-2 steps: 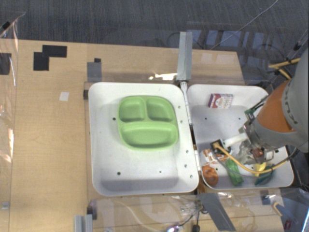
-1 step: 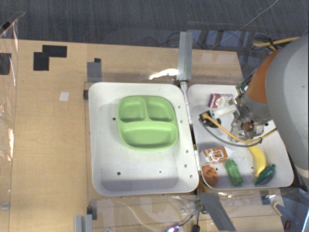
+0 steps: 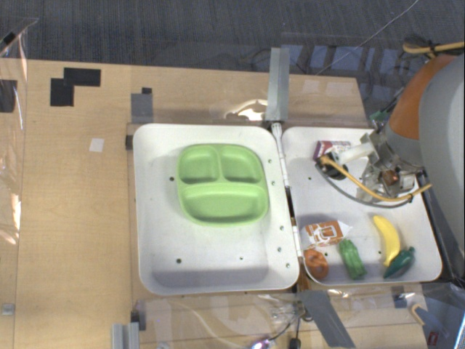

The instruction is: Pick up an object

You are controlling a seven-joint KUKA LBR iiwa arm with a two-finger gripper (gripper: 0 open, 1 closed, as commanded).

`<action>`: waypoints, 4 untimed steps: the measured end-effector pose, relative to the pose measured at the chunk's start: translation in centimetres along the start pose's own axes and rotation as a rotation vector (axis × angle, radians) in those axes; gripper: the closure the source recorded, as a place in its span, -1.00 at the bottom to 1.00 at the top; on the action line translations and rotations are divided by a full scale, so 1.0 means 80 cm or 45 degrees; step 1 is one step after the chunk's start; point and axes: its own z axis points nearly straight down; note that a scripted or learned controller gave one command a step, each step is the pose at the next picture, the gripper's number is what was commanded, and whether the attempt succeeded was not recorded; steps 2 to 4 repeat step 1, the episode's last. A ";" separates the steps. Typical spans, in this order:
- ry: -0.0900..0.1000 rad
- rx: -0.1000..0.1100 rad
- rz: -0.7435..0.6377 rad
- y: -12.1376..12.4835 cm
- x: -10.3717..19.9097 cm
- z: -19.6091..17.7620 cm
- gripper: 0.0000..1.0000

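Several small objects lie in the right bin (image 3: pixel 436 257). A yellow banana (image 3: pixel 387 237) rests near the front right, with a dark green vegetable (image 3: pixel 399 262) just below it. A light green pickle-like piece (image 3: pixel 352 259), a brown-orange round item (image 3: pixel 316 262) and an orange-and-white packet (image 3: pixel 325 233) sit along the front left. A dark red-and-white packet (image 3: pixel 329 150) lies at the back. My gripper (image 3: pixel 381 174) hangs low over the back right of this bin, above the banana and right of the red packet, wrapped in yellow and black cables. Nothing shows in its grasp.
The left bin (image 3: pixel 156 253) bears a green divided plate (image 3: pixel 221 183) in its middle. A metal divider (image 3: pixel 279 97) runs between the bins at the back. The grey arm with its orange band (image 3: pixel 414 107) fills the right side. A loop of cable (image 3: pixel 349 184) droops onto the right bin floor.
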 end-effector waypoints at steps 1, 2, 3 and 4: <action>0.013 -0.005 -0.005 0.017 0.041 0.106 1.00; 0.013 -0.005 -0.005 0.017 0.041 0.106 1.00; 0.013 -0.005 -0.005 0.017 0.041 0.106 1.00; 0.013 -0.005 -0.005 0.017 0.041 0.106 1.00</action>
